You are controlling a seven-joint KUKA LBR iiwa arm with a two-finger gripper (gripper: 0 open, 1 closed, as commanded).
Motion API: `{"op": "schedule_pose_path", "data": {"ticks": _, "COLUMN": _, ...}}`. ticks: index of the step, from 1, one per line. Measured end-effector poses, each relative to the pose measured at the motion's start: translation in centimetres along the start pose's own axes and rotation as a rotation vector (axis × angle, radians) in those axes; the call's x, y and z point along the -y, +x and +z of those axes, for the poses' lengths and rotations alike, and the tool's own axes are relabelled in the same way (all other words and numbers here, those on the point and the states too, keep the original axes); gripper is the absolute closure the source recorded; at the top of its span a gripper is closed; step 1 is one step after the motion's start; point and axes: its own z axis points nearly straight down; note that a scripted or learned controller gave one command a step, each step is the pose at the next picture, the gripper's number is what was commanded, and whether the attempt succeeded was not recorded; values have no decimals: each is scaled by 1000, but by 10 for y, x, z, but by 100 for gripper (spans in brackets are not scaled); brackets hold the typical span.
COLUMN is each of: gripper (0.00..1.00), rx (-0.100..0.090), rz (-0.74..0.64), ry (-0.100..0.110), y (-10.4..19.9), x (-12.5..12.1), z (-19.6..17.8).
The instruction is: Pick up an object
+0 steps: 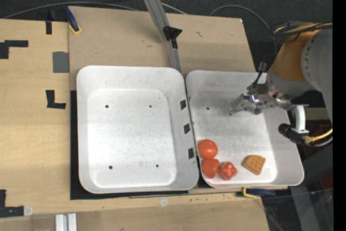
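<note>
Nearest your camera, at the front edge of the shallow white right-hand bin (281, 170), three round red tomato-like pieces (215, 160) cluster together, touching, with a small tan waffle-textured cracker (253, 164) just beside them. Your two-finger gripper (239, 107) hangs well apart from all of these, over bare floor in the bin's upper half, nothing visible between its fingers; whether they are parted or closed you cannot tell. The grey arm with its orange band (289, 59) reaches in from the right, wrist bent low, fingers pointing left. Risks, as a judgement: closing here would grab nothing, and a descent into the red cluster may roll pieces away. Beside it lies the shallow white left-hand bin (86, 116).
</note>
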Motion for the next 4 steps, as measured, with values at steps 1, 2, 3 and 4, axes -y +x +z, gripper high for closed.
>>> {"op": "schedule_pose_path", "data": {"ticks": 1, "gripper": 100, "rx": -1, "rz": -2, "ry": -5, "y": 1, "x": -2, "z": -14}}
{"op": "schedule_pose_path", "data": {"ticks": 2, "gripper": 100, "rx": 0, "rz": -1, "ry": -11, "y": 6, "x": -9, "z": -59}}
{"op": "schedule_pose_path", "data": {"ticks": 3, "gripper": 100, "rx": 1, "rz": -1, "ry": -12, "y": 6, "x": -10, "z": -110}}
{"op": "schedule_pose_path", "data": {"ticks": 4, "gripper": 100, "rx": -2, "rz": -5, "ry": -7, "y": 50, "x": -17, "z": -113}}
